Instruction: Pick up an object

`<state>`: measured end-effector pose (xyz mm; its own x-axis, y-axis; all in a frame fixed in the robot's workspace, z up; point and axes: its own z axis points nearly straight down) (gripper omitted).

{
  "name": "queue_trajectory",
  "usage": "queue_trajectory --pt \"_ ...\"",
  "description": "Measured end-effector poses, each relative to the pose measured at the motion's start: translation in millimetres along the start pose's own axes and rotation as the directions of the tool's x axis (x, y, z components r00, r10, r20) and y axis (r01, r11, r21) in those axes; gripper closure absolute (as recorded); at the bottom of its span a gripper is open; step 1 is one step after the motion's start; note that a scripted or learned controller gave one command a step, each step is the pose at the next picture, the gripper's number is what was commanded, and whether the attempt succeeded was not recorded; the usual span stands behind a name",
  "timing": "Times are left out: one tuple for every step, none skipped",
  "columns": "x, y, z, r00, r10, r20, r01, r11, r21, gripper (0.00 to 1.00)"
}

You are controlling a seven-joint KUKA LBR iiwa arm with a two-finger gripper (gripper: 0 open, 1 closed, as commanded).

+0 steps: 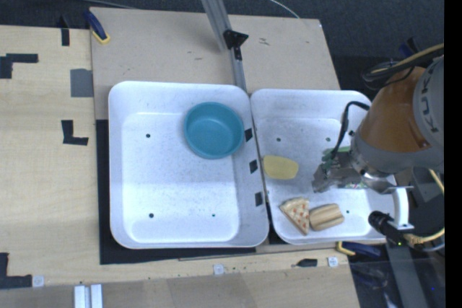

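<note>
1. As we look down through the camera view, we see the grey arm [404, 119] with its orange band reaching in from the right over the right bin [289, 106].
2. We find the gripper [326, 179] low over that bin's middle, a dark cluster pointing left; we cannot tell whether it is parted or closed, and we see nothing clearly caught in it.
3. We see a pale yellow piece [280, 168] lying on the bin floor just left of the gripper, apart from it.
4. Near the front wall we see a pizza-slice toy [295, 214] touching a tan bread-like roll [325, 216] on its right; both lie below the gripper.
5. In the left bin [137, 177] we see a blue bowl [214, 130] upright near the back right corner.
</note>
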<state>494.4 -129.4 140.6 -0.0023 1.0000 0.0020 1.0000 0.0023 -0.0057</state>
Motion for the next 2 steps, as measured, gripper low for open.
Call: queue_trajectory --pt "11 3 -52 1.0 -0.001 0.002 0.001 1.0 -0.009 1.0" --pt "11 4 -87 1.0 0.001 0.003 -0.001 1.0 -0.008 1.0"
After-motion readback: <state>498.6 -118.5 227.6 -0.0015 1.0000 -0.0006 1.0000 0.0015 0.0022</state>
